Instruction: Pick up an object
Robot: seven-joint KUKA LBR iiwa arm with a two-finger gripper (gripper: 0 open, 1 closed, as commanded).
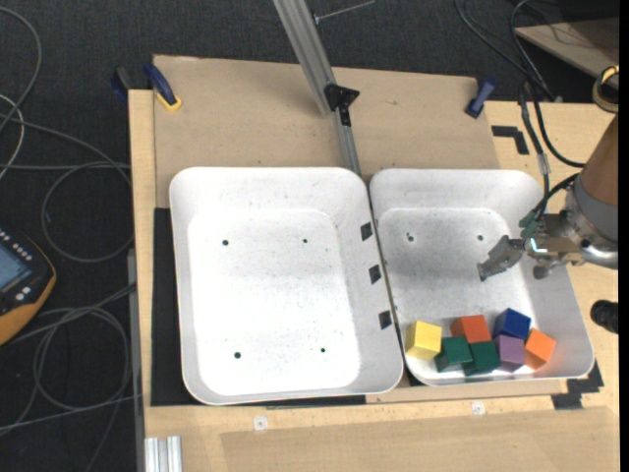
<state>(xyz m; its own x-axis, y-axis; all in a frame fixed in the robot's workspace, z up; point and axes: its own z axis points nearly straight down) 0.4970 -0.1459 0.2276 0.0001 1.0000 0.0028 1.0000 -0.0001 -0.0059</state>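
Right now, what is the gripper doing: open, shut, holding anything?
Gripper: open, nothing between its fingers; it hangs over the right bin, above and apart from the blocks at the bin's near edge.

Two shallow white plastic bins sit side by side on a pale wooden bench (295, 87). The left bin (197, 205) has four small dark dots on its floor. In the right bin (432, 190), small blocks cluster at the near edge: a yellow cube (426, 338), red cube (473, 327), blue cube (513, 322), green blocks (469, 355), purple cube (511, 350) and orange cube (540, 345). The grey two-finger gripper (519, 260) hangs above the right bin's right side, fingers spread with nothing between them, apart from the blocks
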